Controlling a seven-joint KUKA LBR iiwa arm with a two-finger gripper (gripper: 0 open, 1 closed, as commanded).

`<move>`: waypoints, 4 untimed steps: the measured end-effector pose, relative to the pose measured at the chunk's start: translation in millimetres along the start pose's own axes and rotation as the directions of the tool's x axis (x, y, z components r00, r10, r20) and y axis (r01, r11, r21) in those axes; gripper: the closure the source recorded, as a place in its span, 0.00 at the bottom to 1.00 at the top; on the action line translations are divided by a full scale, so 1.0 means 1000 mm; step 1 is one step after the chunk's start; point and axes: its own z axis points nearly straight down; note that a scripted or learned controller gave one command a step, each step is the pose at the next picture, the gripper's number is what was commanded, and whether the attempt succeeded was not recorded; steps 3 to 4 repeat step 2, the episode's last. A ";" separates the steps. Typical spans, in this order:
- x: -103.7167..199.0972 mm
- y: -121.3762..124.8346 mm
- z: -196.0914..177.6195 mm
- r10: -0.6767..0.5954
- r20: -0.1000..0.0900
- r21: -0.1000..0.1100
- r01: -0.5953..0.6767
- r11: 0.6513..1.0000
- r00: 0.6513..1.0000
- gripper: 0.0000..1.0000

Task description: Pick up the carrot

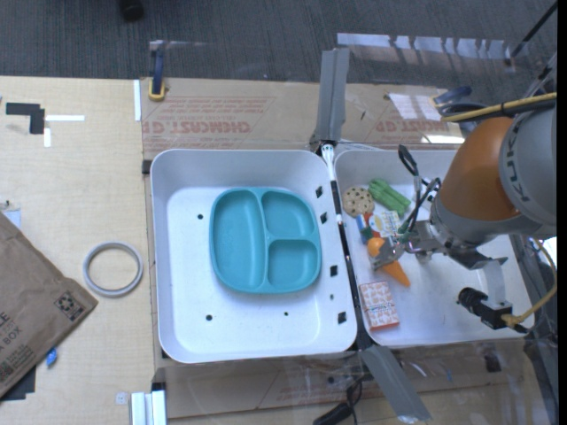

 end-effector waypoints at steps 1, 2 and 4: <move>-0.002 -0.001 -0.006 0.005 0.000 0.004 -0.005 1.000 1.000 1.00; 0.055 0.001 -0.131 -0.064 0.003 0.000 0.064 0.998 0.998 1.00; 0.055 0.001 -0.131 -0.064 0.003 0.000 0.064 0.998 0.998 1.00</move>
